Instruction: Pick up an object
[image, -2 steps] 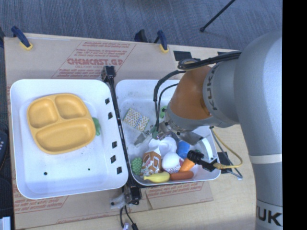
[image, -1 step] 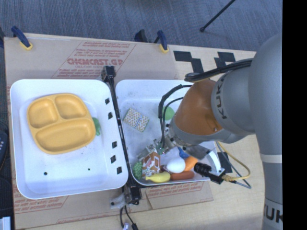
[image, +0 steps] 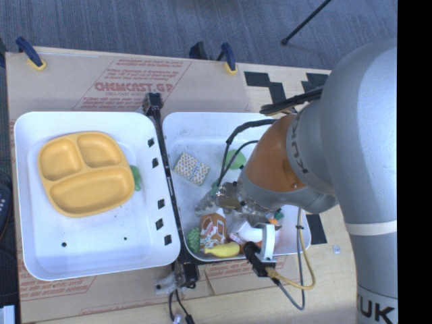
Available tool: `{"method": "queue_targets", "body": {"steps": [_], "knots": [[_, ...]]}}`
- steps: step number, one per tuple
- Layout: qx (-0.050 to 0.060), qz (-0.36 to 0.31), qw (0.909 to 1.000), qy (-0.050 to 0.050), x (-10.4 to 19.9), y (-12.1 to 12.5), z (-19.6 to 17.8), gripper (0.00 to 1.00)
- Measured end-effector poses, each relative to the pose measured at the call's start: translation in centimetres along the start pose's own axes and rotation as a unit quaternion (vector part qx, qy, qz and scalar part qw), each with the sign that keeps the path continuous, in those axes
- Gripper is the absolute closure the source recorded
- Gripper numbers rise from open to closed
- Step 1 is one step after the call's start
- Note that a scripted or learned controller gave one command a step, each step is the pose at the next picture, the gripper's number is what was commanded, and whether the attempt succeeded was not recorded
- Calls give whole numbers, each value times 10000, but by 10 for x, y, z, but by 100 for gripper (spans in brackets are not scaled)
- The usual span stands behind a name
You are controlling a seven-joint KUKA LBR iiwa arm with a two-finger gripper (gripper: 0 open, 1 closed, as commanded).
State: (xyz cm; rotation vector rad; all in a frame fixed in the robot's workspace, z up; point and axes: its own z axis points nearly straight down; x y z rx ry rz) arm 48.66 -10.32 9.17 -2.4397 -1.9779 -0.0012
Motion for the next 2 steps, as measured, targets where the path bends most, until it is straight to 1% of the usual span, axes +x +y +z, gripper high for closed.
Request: {"method": "queue_targets", "body": {"steps": [1, 2], "knots": [[-8, -17, 10000, 8, 1, 1, -11, 100], [4, -1429, 9897, -2, 15, -12, -158, 100]]}}
